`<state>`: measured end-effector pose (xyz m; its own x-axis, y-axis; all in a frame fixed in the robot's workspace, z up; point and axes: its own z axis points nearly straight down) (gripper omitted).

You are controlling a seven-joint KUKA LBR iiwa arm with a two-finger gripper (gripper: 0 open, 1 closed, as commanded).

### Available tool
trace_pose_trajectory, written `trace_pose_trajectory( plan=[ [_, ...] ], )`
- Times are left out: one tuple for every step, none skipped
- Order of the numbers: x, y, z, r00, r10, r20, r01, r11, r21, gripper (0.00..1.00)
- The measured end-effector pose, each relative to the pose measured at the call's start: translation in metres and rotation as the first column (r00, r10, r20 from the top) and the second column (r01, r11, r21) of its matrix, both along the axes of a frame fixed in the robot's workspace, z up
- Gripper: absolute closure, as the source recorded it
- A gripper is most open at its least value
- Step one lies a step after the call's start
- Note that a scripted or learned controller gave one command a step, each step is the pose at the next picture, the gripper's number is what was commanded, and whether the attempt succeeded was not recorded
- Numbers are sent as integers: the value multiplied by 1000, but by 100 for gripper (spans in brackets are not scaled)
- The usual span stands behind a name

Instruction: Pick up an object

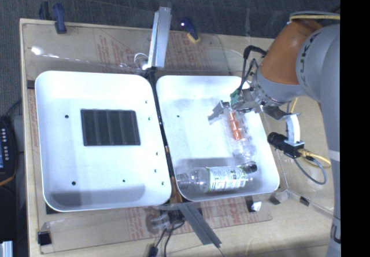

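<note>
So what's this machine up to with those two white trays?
A grey and orange robot arm reaches in over the right bin, its gripper down by a clear bottle with an orange inside. Another clear bottle lies along that bin's near wall. The left bin holds a dark ridged panel.

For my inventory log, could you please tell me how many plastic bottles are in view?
2, both in the right bin: a large bottle lying along its near wall, and a small bottle below the gripper.
</note>
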<state>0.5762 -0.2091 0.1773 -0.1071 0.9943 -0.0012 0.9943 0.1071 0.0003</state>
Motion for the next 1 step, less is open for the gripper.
trace_pose_trajectory(
  plan=[
    [25,0,-30,1000,23,-1,-23,1000,1,0]
  ],
)
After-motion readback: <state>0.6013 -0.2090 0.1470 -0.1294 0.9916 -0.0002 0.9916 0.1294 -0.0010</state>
